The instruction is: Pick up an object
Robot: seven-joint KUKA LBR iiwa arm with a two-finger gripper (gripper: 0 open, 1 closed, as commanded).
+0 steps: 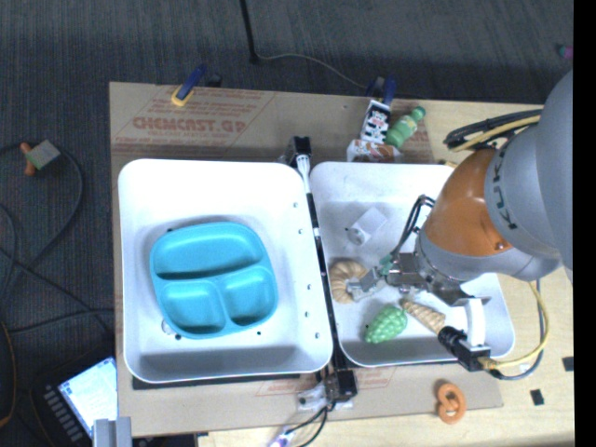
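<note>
Arm reaching down into the right bin (484, 338), gripper (377, 279) low among the small toys.

From where I stand, the grey arm with its orange band comes in over the right bin's right side, and the gripper sits near the bin's middle, just beside a tan croissant-like piece (346, 272) close to the bin's left wall; whether its fingers are open or closed I cannot tell, and nothing shows clearly between them. A green bumpy toy (385, 325) lies near the bin's front edge, touching a tan cone-shaped piece (424, 316) to its right. A small pale grey block (365, 223) rests toward the bin's back. The left bin (140, 250) carries a blue divided tray (214, 278) at its centre. An orange ring (451, 400) lies on the bench near its front edge.
</note>
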